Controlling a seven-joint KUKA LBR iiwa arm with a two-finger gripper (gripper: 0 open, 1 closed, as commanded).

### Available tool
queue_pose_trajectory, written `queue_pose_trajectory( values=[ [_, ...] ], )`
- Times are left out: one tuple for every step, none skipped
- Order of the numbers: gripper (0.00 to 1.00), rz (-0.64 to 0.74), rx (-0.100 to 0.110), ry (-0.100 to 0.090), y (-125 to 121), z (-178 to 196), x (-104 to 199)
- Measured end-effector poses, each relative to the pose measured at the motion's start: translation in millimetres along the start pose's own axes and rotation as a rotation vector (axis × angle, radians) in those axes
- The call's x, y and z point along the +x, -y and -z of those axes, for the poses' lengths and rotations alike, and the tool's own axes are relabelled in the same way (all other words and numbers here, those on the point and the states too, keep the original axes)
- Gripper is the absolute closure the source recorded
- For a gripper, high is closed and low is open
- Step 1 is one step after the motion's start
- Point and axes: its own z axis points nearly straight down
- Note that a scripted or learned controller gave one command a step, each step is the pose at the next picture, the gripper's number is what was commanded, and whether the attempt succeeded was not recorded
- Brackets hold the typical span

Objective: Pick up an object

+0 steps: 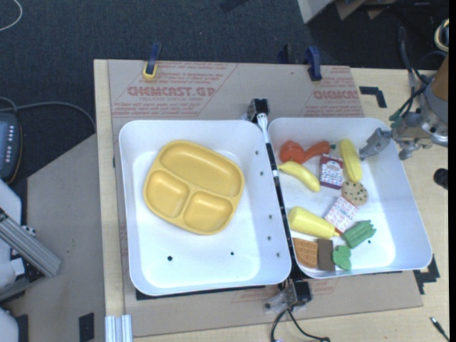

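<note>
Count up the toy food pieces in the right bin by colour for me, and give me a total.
Yellow: 3, banana, corn, wedge
Orange: 1, carrot
Red and white packets: 2
Brown: 3, cookie, cracker, bar
Green: 2
Total: 11

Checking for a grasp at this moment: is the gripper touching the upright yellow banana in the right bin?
Apart. The camera view shows bare white bin floor between the gripper and the banana; the gripper sits near the right bin's upper right corner.
</note>
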Motion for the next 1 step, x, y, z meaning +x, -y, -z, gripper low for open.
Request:
queue_pose_trajectory(
  values=[
    [0.0, 0.0, 0.005, -0.001, 8.4, -46.0, 0.4]
  ],
)
